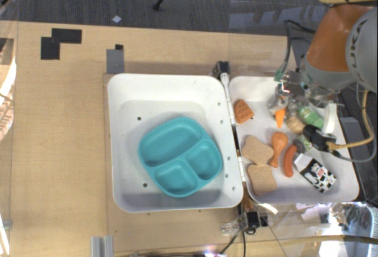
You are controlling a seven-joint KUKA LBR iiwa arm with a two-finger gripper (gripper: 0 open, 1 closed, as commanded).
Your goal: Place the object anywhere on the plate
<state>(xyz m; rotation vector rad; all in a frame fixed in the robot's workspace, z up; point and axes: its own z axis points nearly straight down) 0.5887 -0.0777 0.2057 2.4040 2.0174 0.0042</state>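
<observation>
A grey arm's gripper (282,109), fingers' state unclear, hovers over a small orange carrot-shaped toy (279,118) at three o'clock, crowded by other toys that could spoil a grasp, the teal divided plate (179,157) sitting centre-left.

A grey robot arm (360,43) with a broad orange band (331,37) above its wrist, silver metal gripper hardware below, and yellow and black cables (345,143) trailing alongside.
</observation>
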